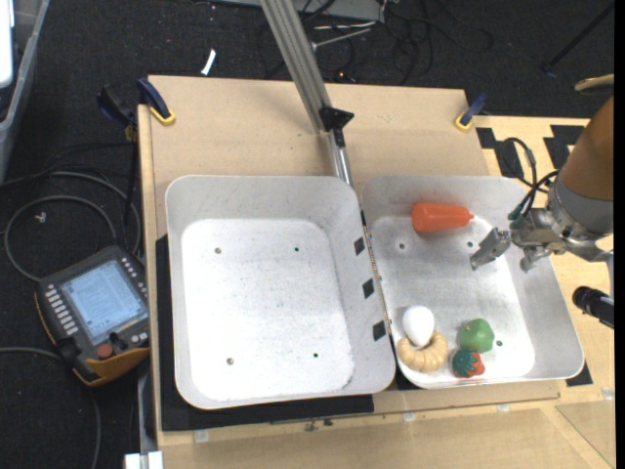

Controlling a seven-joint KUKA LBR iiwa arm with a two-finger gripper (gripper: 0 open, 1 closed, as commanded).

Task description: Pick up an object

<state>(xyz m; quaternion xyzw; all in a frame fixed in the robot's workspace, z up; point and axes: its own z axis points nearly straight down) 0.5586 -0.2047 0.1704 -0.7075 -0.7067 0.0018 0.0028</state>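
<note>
Robotics lab — teach pendant (95, 311), floor cables (49, 213), clamped bench (293, 130).

We count two white bins: the left bin (259, 291) at frame centre-left, the right bin (547, 360) at frame right. We count five toy food items, all in the right bin: one carrot (441, 217) near its upper middle, one egg (419, 324), one tan pastry (422, 353), one green apple (477, 334) and one strawberry (468, 362), those four bunched at the bin's lower edge. We see one gripper (510, 249) at the right. We count one handheld control pad (96, 309) at the lower left of the frame, and two yellow-tipped clamps (155, 104) (470, 112) at the bench's upper corners.
</note>
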